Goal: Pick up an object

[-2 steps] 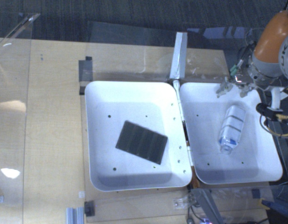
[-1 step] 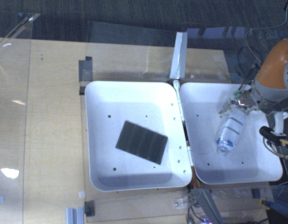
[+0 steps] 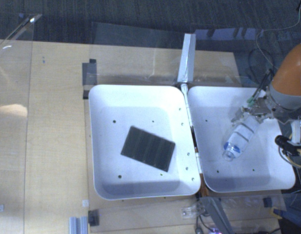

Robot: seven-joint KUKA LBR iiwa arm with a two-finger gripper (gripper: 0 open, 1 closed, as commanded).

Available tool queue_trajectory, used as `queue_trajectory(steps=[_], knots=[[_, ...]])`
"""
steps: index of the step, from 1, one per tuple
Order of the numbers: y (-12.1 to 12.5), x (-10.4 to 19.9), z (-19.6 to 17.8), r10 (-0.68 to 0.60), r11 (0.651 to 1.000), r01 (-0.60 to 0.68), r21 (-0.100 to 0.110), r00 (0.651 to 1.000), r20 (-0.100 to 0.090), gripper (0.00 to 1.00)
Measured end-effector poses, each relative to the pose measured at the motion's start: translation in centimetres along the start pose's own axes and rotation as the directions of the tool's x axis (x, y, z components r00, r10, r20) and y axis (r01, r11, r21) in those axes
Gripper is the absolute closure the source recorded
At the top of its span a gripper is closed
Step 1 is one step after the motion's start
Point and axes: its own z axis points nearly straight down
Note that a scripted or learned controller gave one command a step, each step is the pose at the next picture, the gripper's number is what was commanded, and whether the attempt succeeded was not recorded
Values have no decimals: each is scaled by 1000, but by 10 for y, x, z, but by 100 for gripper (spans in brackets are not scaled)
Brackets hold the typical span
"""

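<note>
Reading off the overhead feed: I have the arm (image 3: 291, 77) at 3 o'clock, its orange band over the right bin's (image 3: 267, 179) far-right corner. Gripper (image 3: 251, 112) sits low at the bottle's upper end, metal fingers showing around 2 o'clock inside that bin. I can't tell from this angle how far the jaws are apart, or whether they have any hold on the bottle.

Clear plastic bottle (image 3: 239, 139) lies on its side in the right bin, tilted, blue-capped end toward 7 o'clock, other end up toward 1 o'clock at the gripper. It's roughly mid-bin, apart from the centre divider wall at 9 o'clock and from the near rim at 6 o'clock. Open white floor around it toward 5, 6 and 9 o'clock; crowded only toward 2 o'clock where the wrist is. Cables (image 3: 287, 147) hang at the bin's 3 o'clock edge.

Left bin (image 3: 106, 101) holds one dark ribbed rectangular pad (image 3: 148, 148), lying flat, rotated off square, a bit below centre. Free floor all round it, most toward 12 o'clock.

Bins sit touching side by side on a light wood bench (image 3: 48, 145). Metal bracket (image 3: 186, 57) runs up from the seam at 12 o'clock. Clear panel (image 3: 13, 82) stands along the bench at 9 o'clock. Dark carpet (image 3: 116, 4) beyond the far edge.
</note>
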Motion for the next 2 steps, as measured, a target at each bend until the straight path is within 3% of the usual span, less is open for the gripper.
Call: queue_trajectory(steps=[1, 2], knots=[[21, -2, 28, -118, 993, 118, -2, 993, 1, 0], [-75, 24, 27, -130, 991, 130, -6, 992, 2, 0]])
